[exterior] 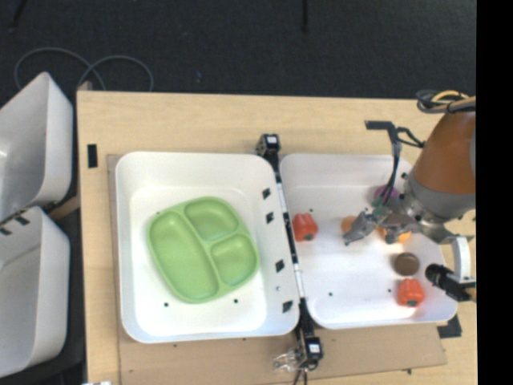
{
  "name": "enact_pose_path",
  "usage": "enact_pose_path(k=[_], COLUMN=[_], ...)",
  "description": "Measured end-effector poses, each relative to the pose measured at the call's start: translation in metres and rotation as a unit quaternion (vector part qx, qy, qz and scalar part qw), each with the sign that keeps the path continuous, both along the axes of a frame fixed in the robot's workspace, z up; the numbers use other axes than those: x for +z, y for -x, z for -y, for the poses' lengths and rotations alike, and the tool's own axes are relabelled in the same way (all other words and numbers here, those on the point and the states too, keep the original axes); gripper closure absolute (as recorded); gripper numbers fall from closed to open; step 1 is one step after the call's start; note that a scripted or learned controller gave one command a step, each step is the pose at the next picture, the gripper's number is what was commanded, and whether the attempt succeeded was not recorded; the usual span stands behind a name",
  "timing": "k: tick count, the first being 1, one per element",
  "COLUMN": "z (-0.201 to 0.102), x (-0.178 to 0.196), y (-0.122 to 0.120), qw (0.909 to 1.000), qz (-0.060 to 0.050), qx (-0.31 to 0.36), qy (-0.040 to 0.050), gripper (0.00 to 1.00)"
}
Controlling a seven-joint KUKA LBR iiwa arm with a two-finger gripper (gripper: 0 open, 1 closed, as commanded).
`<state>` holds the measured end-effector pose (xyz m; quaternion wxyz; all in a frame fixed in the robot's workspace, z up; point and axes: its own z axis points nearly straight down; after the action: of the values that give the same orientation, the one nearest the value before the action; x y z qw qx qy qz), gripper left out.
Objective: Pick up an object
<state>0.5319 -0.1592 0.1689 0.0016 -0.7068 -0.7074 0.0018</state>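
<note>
Though I cannot tell its grip, the hand (361, 229) hangs right of the orange pepper (304, 227), pointing toward it.

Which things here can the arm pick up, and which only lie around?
For the job: gripper; orange object by the divider; brown round object; orange-red object.
Lying about: green divided plate; left bin.
</note>
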Motion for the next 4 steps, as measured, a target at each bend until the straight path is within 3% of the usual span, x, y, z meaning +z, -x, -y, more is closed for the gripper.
enact_pose_path(k=[1, 2, 3, 4], z=[-0.001, 0.0, 0.001, 0.005], x=[-0.047, -0.071, -0.06, -0.017], y=[-0.006, -0.006, -0.007, -0.003], qw=[1.0, 1.0, 1.0, 1.0], qz=[0.0, 0.0, 0.002, 0.004], qx=[-0.002, -0.002, -0.005, -0.004], qy=[0.0001, 0.0002, 0.0, 0.0006], gripper=[0.0, 0.0, 1.0, 1.0])
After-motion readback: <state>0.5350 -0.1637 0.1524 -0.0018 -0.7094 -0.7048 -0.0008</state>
